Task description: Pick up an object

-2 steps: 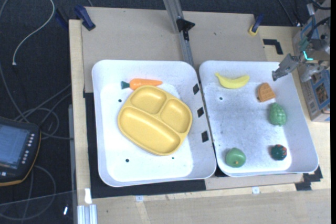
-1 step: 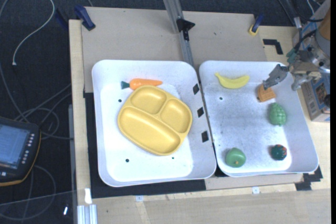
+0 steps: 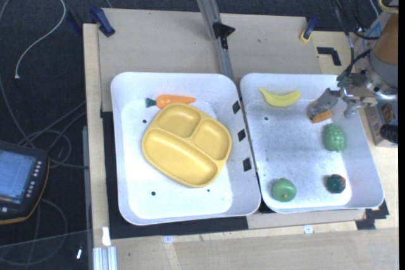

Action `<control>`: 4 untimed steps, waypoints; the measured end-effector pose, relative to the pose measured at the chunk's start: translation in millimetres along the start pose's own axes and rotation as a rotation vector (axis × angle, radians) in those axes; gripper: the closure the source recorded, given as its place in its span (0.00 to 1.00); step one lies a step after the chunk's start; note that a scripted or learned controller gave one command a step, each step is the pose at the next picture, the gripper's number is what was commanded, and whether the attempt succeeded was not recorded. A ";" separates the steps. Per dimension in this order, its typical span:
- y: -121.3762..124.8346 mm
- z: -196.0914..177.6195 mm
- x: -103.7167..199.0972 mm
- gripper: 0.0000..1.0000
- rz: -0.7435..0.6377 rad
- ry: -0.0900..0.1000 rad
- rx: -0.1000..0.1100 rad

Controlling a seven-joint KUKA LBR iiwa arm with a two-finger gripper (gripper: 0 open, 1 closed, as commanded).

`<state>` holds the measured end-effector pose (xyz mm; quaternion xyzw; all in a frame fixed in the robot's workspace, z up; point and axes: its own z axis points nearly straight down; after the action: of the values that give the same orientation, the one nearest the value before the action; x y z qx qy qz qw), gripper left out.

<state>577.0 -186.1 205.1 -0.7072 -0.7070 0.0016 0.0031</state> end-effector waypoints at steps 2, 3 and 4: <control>10.0 43.3 1.0 1.00 -0.002 -0.001 -0.008; 21.7 -10.2 1.9 1.00 -0.002 -0.004 -0.014; 23.0 -58.8 2.0 1.00 -0.002 -0.004 -0.014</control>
<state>600.4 -184.3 263.7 -0.7064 -0.7078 -0.0019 -0.0035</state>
